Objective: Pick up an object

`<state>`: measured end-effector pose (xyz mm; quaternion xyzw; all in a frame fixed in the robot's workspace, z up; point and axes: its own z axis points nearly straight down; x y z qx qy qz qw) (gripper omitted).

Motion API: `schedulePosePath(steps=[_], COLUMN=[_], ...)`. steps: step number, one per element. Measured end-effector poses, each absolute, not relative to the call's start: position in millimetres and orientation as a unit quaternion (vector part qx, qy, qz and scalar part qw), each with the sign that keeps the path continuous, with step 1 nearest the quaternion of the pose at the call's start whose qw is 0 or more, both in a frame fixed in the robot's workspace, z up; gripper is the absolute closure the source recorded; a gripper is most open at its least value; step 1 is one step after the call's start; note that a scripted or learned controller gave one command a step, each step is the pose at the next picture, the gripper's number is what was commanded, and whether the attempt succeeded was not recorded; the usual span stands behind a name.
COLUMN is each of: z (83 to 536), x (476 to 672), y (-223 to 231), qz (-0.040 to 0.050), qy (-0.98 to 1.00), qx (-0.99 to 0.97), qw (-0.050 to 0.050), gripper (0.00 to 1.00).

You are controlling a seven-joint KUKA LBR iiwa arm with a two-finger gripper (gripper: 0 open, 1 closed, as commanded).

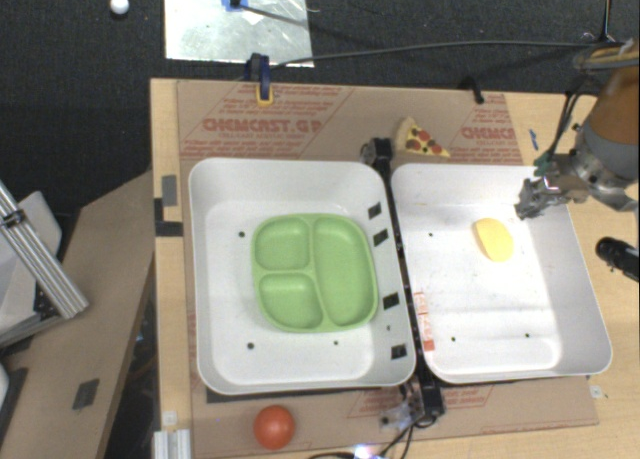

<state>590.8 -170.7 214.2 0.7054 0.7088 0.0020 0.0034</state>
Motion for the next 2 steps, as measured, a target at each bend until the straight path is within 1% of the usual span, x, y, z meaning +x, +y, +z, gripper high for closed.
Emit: schedulePosePath(steps=[1,2], z=[215,227], x=[591.7,593.9], y=[-171,-119], qz=[0.0008,0.0013], qy=[0.709,0.71], qx=[0.705,0.704], qw=[0.001,0.001], gripper=[1.0,1.0])
